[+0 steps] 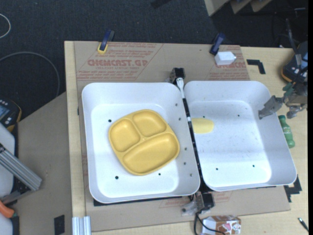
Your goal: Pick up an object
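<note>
A single camera hangs above the bench [146, 58] and looks down at a slant, far enough back to take in both white bins whole, the brown board beneath them and dark floor beyond its far edge. The left bin [93, 146] and right bin [274, 165] lie side by side across the middle of the picture. The gripper [279, 107] enters at the right edge; from its fingers [268, 109], both bins spread away toward the picture's left.

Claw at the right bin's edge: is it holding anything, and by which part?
Nothing is held: the claw hangs over the right white bin's rim, nothing between its fingers.
</note>
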Controlling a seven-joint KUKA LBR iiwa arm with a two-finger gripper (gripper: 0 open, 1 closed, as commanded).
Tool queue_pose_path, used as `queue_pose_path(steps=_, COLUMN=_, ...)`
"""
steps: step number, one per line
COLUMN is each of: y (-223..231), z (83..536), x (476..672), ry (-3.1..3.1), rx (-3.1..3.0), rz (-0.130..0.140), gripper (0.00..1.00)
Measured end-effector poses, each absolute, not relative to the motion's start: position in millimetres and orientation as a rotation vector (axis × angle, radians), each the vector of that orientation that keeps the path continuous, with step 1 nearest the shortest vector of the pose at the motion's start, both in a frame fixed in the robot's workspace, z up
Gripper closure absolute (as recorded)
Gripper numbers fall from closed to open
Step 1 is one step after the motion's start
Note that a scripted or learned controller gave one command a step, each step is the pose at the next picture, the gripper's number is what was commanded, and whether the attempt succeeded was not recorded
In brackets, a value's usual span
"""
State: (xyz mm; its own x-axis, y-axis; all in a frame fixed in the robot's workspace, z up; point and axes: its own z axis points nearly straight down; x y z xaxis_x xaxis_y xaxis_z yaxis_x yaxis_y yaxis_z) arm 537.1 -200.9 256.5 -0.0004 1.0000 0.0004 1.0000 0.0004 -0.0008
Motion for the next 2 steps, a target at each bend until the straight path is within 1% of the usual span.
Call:
queue_pose_path(steps=1, y=-165, z=424, x=486.8, ry=-2.237, rx=-2.226, rz=-0.014, gripper=0.00)
queue_pose_path(steps=2, y=-194, z=544, x=479.0, ry=-2.232, rx=-2.236, rz=-0.011, gripper=0.00)
